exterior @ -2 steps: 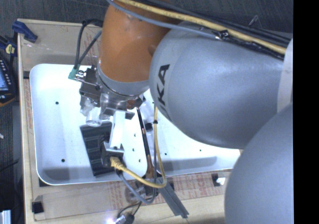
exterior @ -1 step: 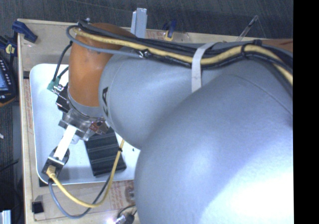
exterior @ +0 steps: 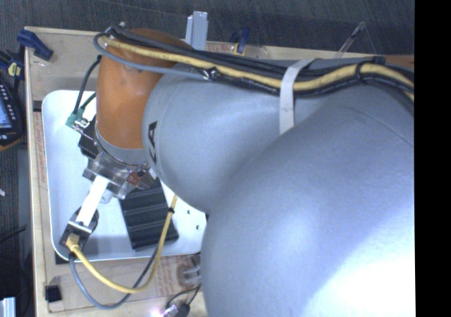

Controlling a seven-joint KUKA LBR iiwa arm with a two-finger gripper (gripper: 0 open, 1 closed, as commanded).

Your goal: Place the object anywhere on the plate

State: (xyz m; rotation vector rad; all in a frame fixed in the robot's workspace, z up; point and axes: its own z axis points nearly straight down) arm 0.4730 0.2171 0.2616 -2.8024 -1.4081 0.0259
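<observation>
My grey arm with its orange band reaches in from the right and covers most of the camera view. The wrist hangs low over the left white bin. Below the band, the gripper shows as a black ribbed block over the bin's near part. A white bracket slants down to the left beside it. The arm hides whatever lies beneath the gripper and all of the bench to the right.
A yellow cable and a grey cable loop past the bin's near rim onto the wooden bench. A blue clamp sits at the far left corner. A dark device stands at the left edge.
</observation>
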